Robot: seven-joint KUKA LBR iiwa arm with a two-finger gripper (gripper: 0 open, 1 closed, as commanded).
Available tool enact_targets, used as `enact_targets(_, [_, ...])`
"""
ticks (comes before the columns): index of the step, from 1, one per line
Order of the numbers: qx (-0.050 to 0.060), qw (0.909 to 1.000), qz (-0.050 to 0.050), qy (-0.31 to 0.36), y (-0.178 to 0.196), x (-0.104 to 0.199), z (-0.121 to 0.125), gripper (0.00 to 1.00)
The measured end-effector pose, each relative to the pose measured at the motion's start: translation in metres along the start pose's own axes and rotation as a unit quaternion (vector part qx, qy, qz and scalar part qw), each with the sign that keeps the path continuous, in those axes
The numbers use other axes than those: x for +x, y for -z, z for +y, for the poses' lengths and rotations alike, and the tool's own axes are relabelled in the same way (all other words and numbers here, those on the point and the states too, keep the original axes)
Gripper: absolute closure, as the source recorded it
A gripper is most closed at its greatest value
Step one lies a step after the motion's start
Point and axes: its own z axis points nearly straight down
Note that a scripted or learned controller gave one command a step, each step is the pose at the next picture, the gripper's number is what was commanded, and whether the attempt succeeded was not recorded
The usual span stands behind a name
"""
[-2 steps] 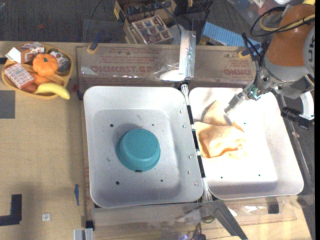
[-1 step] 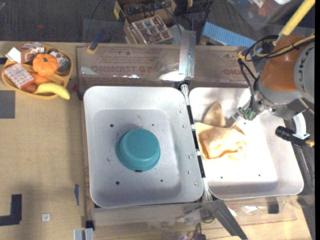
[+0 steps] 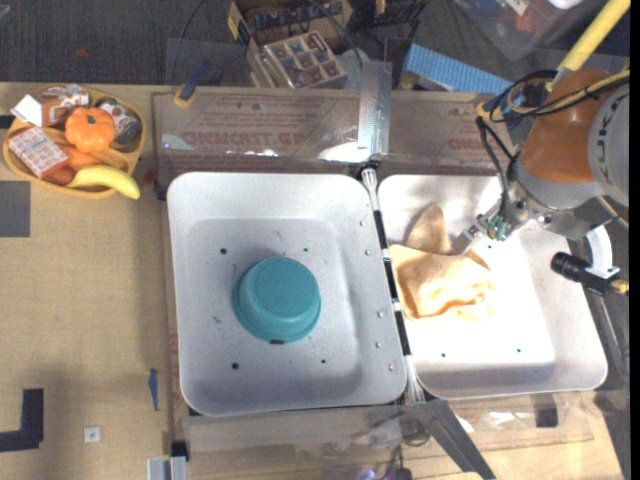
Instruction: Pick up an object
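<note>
Lying crumpled in the right bin, the yellow cloth stretches lengthwise down-right from a raised corner beside the fingers; whether they grip it, I cannot tell.

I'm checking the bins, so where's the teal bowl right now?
The teal bowl sits upside down near the middle of the left bin, apart from the yellow cloth in the right bin.

A robotics lab — two white bins sit side by side on a wooden bench behind clear plastic guards; cables trail off the arm; a bowl of toy fruit waits nearby; boxes of clutter crowd the floor behind.
</note>
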Motion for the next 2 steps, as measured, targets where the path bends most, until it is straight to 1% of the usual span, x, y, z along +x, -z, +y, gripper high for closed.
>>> enact_targets(1, [0.002,0.9968,0.003,-0.08,-0.012,-0.044,0.018,0.0])
enact_targets(2, [-0.001,0.9999,0.0,-0.012,-0.012,-0.006,-0.007,0.0])
